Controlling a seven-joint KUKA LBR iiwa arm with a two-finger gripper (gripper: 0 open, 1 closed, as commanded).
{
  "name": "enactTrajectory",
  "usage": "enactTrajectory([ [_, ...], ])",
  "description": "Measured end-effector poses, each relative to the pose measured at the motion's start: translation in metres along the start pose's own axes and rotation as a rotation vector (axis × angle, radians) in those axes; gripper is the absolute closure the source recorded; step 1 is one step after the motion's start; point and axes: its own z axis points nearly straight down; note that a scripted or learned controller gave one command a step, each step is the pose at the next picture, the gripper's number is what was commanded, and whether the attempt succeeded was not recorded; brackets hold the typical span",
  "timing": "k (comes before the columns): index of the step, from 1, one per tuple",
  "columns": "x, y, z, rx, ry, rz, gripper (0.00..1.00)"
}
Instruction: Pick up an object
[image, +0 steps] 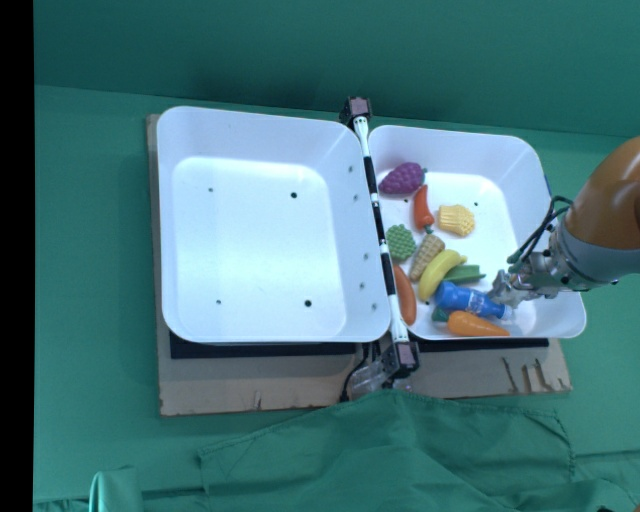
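Note:
The right bin (530, 160) holds several toy foods: purple grapes (402, 178), a red pepper (424, 207), a yellow corn piece (456, 219), a green piece (400, 241), a corn cob (427, 256), a banana (440, 273), an orange carrot along the divider (404, 293), a blue bottle-like object (468, 299) and an orange carrot (477, 324). My gripper (505, 295) is low in the bin's near right part, right at the blue object's right end. The fingers are too small and blurred to read.
The left bin (180, 130) sits beside the right one, split by a black-and-white divider bar (376, 205). Both rest on a cardboard sheet (250, 395) on green cloth. A cloth fold (400, 450) lies in front. The arm's orange band (615, 195) hangs over the right rim.

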Motion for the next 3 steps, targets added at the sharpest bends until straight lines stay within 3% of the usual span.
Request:
enactTrajectory([
  [1,0.000,0.001,-0.108,-0.008,-0.004,-0.003,1.00],
  [2,0.001,-0.003,-0.008,0.014,0.004,0.000,1.00],
  [3,0.000,0.000,-0.098,-0.005,-0.003,-0.003,1.00],
])
